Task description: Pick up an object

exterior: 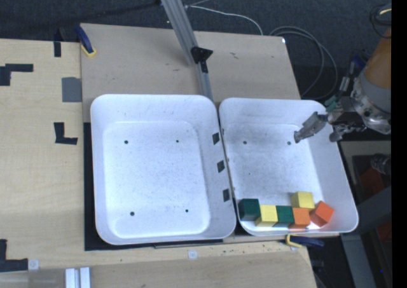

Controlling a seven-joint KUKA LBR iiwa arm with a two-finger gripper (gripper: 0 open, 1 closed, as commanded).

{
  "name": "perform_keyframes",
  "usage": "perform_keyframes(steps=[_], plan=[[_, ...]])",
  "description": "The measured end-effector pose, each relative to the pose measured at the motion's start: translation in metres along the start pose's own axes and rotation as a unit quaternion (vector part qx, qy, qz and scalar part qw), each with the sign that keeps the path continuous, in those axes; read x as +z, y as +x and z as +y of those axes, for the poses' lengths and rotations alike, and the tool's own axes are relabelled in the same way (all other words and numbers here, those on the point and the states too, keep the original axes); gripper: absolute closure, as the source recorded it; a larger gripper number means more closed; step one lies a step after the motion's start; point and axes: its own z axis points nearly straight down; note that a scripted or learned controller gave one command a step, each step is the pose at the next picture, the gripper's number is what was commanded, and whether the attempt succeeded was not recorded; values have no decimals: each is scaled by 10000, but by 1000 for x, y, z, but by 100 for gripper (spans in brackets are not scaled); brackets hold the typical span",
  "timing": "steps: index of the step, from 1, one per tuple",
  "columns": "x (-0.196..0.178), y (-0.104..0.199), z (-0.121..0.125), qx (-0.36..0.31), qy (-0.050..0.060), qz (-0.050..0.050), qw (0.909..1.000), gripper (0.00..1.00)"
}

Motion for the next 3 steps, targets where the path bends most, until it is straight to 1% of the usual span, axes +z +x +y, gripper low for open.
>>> perform_keyframes(steps=[1, 2, 3], plan=[[26, -10, -26, 12, 18, -3, 10000, 0], [15, -9, -24, -6, 4, -1, 10000, 100], [39, 18, -2, -10, 14, 2, 10000, 100]])
